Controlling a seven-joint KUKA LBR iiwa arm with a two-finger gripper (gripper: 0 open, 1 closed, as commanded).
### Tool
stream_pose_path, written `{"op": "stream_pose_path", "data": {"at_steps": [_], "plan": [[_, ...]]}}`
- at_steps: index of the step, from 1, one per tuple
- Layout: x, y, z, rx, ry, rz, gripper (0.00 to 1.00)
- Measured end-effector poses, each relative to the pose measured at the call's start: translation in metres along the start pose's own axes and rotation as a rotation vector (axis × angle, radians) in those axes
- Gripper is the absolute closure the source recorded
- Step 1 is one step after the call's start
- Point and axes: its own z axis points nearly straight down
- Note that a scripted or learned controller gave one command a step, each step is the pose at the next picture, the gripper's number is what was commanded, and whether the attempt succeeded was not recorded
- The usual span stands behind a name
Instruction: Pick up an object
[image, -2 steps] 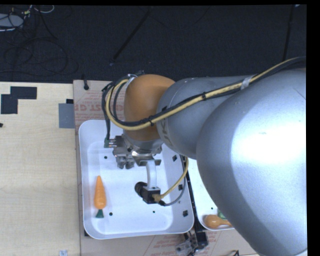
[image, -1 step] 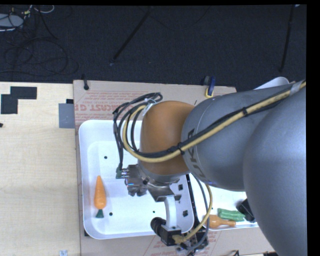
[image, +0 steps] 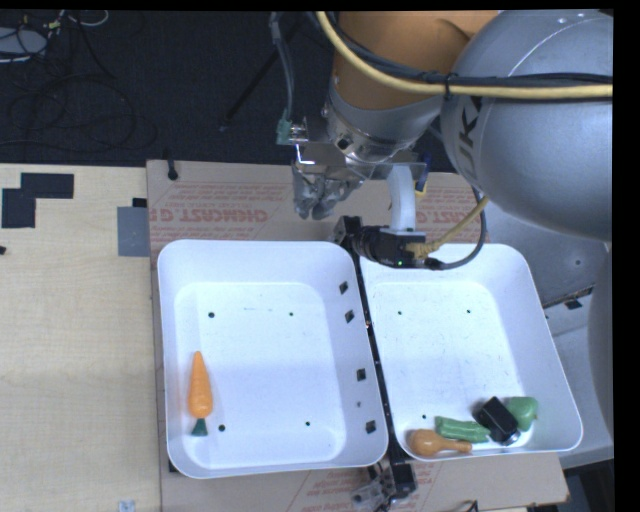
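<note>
Left bin held an orange carrot w/ green tip at its 7 o'clock corner. Right bin held a tan gourd-shaped toy, a green piece, a black block and a green lump, touching, at 5 o'clock. My gripper hung at 12 o'clock over cardboard, beyond the bins, touching nothing. Jaw spread: couldn't tell. Cardboard's red print was upside down, unreadable.
</note>
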Motion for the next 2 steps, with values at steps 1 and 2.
{"op": "stream_pose_path", "data": {"at_steps": [1,2], "plan": [[0.047,0.032,0.021,0.021,-0.002,-0.007,1.00],[0.041,0.014,-0.078,0.015,0.000,-0.007,1.00]]}}
